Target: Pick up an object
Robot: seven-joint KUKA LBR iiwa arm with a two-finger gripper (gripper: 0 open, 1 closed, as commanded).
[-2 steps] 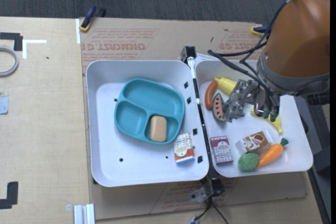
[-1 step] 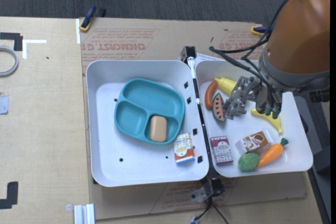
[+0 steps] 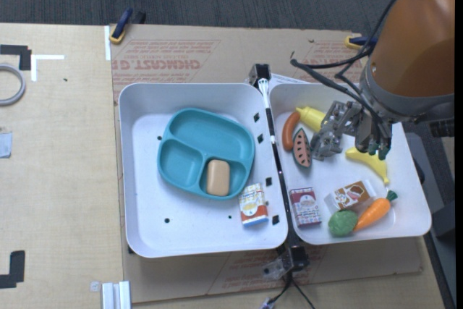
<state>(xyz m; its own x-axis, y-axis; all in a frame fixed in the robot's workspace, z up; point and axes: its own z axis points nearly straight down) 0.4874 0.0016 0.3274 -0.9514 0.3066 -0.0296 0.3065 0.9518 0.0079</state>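
Nothing's been picked up yet, looks like. Gripper hangs low in the right bin, fingers spread and holding nothing, just above the watermelon slice and beside the hot dog. Banana and carrot sit nearby, untouched. Whole grab-and-lift is left to do.

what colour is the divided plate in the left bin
Teal blue; the plate shows best in the camera view, holding a tan piece in one compartment.
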